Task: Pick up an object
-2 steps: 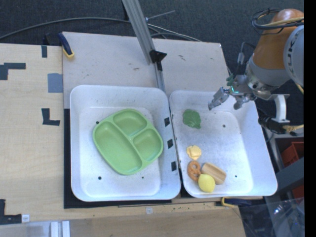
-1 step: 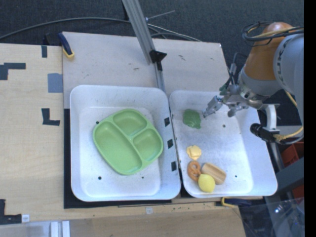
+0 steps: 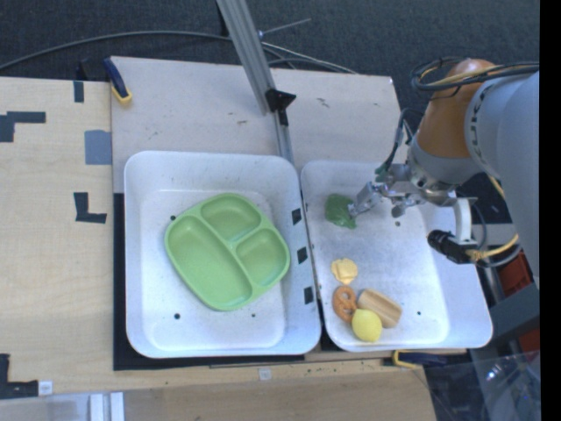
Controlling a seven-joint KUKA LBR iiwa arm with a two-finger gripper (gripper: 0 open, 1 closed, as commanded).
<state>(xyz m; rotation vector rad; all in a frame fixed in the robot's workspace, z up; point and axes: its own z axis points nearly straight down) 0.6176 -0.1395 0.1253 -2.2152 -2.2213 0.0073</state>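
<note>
The pincer (image 3: 361, 205) is reaching into the right bin (image 3: 456, 323) from the right, its tip lying against the right side of a green object (image 3: 339, 210); whether it is apart, together or clamped on that object I cannot tell, since the tip is too small and blurred. The green object is sitting near the bin's upper left, close to the wall shared with the left bin (image 3: 140, 235). Lower in the right bin a pale yellow piece (image 3: 344, 270), an orange ring (image 3: 344, 301), a tan block (image 3: 379, 306) and a yellow ball (image 3: 366, 325) are lying bunched together; the left bin is holding a green divided plate (image 3: 227, 250). The risk, as I judge it, is that the contact is coming from one side; the object may be getting shoved toward the wall rather than gripped, or slipping out on the lift.
</note>
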